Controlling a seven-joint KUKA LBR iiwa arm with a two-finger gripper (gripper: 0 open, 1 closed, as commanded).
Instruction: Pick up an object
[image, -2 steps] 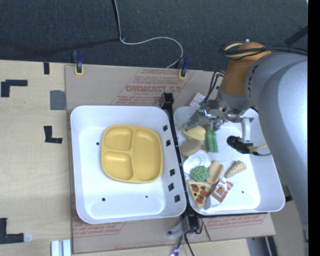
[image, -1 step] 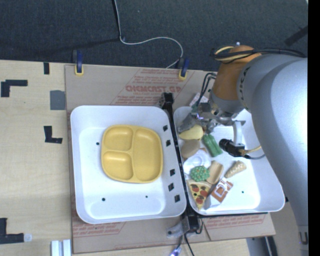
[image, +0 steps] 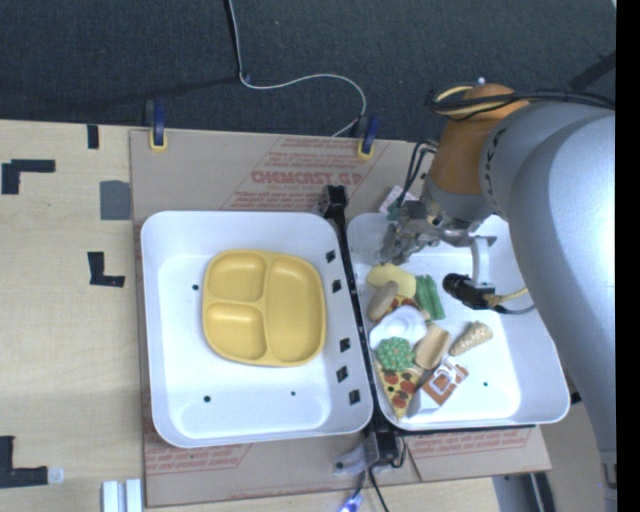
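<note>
Closest to the lens, the grey arm (image: 565, 230) comes in from the right edge of the surface, an orange band (image: 462, 155) above its wrist. Its gripper (image: 402, 238) hangs low over the far left part of the right bin (image: 525, 395). It is small and partly hidden by the wrist, so I cannot tell whether it is parted or closed, and I see nothing clearly held in it.

Two shallow white bins sit side by side on a cardboard sheet (image: 290, 175) on the wooden surface (image: 60, 300). The left bin (image: 160, 235), nearer the surface's left edge, carries one yellow divided plate (image: 265, 305).

What I could pick lies in the right bin, bunched along its left wall. Just on the near side of the gripper is a curved yellow piece (image: 390, 276), with a brown piece (image: 384, 299) touching it and green sticks (image: 430, 297) beside it. Nearer the front edge come a white piece (image: 405, 325), a toy broccoli (image: 394, 352), a pizza slice (image: 400, 384), a tan bread-like piece (image: 432, 346), a pale cone (image: 470, 338) and a red and white packet (image: 446, 380).

My reading of progress: the approach looks made, the grasp does not. Every piece appears to lie flat in the bin, none raised. The yellow piece seems the likeliest target, though I cannot say the gripper touches it. Closing on a piece and lifting it clear remain to be done.
</note>
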